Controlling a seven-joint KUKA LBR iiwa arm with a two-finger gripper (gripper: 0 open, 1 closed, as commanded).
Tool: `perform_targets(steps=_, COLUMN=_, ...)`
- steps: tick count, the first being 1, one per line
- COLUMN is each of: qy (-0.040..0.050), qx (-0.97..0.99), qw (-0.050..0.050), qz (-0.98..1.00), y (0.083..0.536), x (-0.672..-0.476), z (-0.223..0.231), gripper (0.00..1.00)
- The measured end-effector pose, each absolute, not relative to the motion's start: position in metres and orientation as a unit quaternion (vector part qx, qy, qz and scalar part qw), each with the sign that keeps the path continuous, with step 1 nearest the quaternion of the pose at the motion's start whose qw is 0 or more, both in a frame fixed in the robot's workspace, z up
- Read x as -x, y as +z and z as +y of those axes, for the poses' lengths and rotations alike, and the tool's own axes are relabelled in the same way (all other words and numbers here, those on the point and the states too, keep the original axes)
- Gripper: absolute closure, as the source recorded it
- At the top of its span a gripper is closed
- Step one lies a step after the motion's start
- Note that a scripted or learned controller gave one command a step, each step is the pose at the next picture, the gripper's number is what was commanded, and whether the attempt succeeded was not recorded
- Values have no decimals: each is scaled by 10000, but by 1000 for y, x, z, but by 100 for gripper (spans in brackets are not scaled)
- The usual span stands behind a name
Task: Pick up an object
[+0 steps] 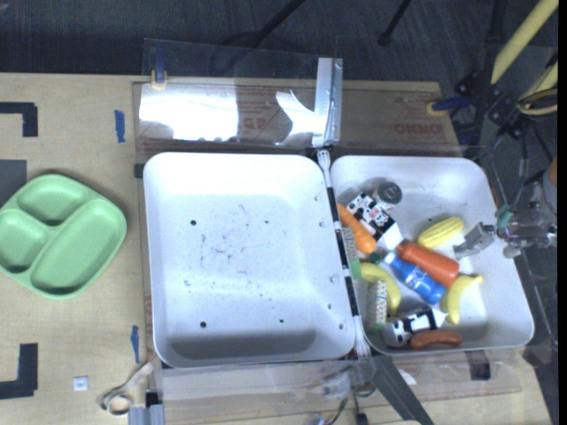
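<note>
The gripper (483, 235) hangs at the right bin's (469, 173) far-right wall with nothing visibly in it, though I can't tell how wide it stands. The clutter lies inward of it: the yellow corn toy (440, 231) just beside it, the orange-capped blue bottle (420, 269) a little beyond. I'd take the corn, since it lies apart from the pile.

Toys (412, 273) lie heaped in the right bin (496, 193), left bin (239, 255) beside it.
</note>
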State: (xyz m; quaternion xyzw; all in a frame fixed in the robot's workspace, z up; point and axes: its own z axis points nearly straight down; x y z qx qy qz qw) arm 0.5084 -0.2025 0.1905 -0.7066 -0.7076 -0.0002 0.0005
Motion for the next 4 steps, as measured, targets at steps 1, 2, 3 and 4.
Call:
perform_targets(steps=1, qy=-4, qx=6469, qw=4, qz=-7625, y=114, x=-530, z=-190, gripper=0)
perform_targets(steps=2, qy=-13, qx=6238, qw=-7, qz=-7816, y=86, x=-538, z=-195, gripper=0)
perform_targets(steps=3, qy=-24, qx=6242, qw=-44, qz=-7813, y=99, x=-540, z=-196, gripper=100)
perform_targets(steps=4, qy=-8, qx=5918, qw=-12, qz=-8061, y=178, x=-603, z=-119, gripper=100)
